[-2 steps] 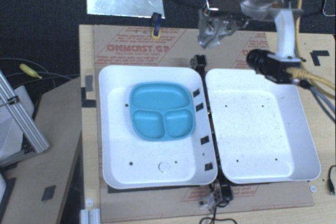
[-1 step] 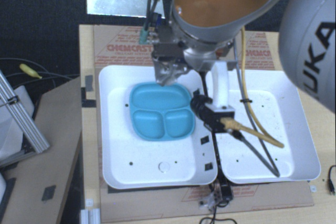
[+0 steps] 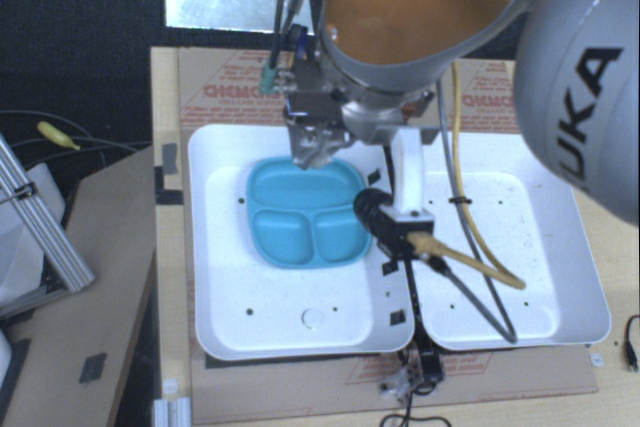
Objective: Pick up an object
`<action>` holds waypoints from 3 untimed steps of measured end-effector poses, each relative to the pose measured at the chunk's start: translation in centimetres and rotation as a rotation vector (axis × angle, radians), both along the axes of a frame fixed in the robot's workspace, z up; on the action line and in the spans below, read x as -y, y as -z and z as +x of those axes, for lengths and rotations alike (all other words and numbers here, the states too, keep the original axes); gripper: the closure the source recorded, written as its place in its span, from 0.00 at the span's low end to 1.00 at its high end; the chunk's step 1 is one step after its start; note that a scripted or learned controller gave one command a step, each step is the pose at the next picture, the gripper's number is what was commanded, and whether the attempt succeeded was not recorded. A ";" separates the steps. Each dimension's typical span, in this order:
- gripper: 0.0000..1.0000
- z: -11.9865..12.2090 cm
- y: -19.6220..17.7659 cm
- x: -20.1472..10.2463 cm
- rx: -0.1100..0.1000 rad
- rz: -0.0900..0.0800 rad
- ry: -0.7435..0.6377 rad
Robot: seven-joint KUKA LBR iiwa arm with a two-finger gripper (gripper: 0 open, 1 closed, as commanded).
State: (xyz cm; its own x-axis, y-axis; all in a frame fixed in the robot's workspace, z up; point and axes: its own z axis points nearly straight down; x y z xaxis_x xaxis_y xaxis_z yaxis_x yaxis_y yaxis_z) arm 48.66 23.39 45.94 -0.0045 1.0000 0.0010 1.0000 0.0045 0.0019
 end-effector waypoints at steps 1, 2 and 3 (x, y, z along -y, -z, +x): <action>1.00 0.0 2.8 3.6 -0.001 0.000 0.003; 1.00 0.0 1.4 9.9 0.002 0.000 0.007; 1.00 0.0 -2.8 6.9 0.003 0.001 0.000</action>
